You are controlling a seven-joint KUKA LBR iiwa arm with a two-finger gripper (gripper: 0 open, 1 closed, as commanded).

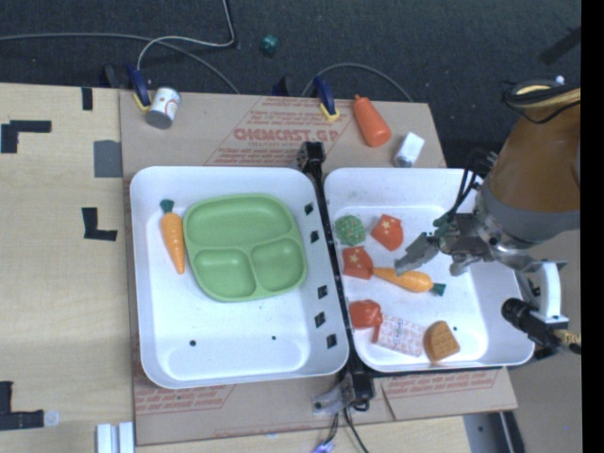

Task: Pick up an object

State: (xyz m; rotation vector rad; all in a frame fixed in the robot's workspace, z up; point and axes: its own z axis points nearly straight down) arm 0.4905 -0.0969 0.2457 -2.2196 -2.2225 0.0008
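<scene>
- Looking down from the fixed camera, I see my gripper [415, 256] low inside the right bin [491, 295], reaching in from the right.
- I read the fingers [412, 250] as spread apart with nothing clamped between them, though the dark metal blurs together there.
- Just below the fingers lies an orange toy carrot [404, 278], green end pointing right; I cannot tell whether they touch it.
- Near it sit a green round piece [349, 227], a red piece [388, 231], a second red piece [357, 263], and a third [364, 312] lower down.
- Along the bin's near side are a pale speckled packet [400, 335] and a brown bread-like piece [441, 341].
- The left bin [156, 300] holds a green divided plate [247, 246] with another carrot [173, 237] beside it.
- On the counter [57, 281] behind the bins rest an orange bottle [371, 121] and a small can [163, 106].
</scene>
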